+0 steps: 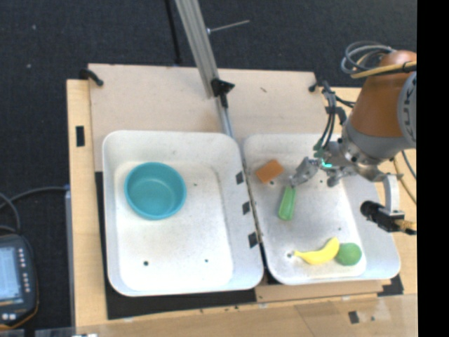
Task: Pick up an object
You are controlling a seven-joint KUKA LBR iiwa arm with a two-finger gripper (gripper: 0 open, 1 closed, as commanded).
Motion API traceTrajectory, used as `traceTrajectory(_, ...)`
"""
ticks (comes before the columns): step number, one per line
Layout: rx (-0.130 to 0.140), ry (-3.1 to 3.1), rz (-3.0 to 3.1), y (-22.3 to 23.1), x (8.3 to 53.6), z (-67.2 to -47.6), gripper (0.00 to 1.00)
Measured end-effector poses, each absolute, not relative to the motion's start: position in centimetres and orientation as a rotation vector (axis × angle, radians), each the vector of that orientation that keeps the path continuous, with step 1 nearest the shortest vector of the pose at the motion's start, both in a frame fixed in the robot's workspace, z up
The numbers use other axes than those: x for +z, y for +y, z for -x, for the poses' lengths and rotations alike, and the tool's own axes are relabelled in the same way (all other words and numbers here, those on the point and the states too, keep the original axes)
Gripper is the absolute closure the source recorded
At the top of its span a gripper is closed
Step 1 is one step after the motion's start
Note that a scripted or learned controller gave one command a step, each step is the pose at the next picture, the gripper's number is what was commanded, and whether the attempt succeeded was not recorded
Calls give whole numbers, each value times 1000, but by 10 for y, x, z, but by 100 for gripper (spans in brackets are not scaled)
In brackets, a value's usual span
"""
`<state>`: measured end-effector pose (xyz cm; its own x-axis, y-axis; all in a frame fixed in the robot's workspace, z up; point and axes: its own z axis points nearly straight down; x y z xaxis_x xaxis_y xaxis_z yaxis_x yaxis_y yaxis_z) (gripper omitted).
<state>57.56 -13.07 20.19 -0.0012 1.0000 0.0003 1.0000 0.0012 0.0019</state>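
Green and cylinder-shaped, the block lies just below and slightly left of the gripper, tilted on the right bin. Whether the gripper is wide or narrow cannot be told. A good grasp likely means descending straight over the block's middle, straddling its short axis, clear of the orange piece farther left.

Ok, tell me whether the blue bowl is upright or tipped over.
Upright. The blue bowl sits in the left bin with its round opening facing up, and its inside is visible from above with nothing in it.
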Motion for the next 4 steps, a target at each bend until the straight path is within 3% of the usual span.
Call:
traceTrajectory(2,-4,2220,-2224,-134,99,-576,0)
traceTrajectory(3,3,2210,-2228,-135,112,-577,100)
traceTrajectory(4,4,2222,-2213,-137,175,-581,100)
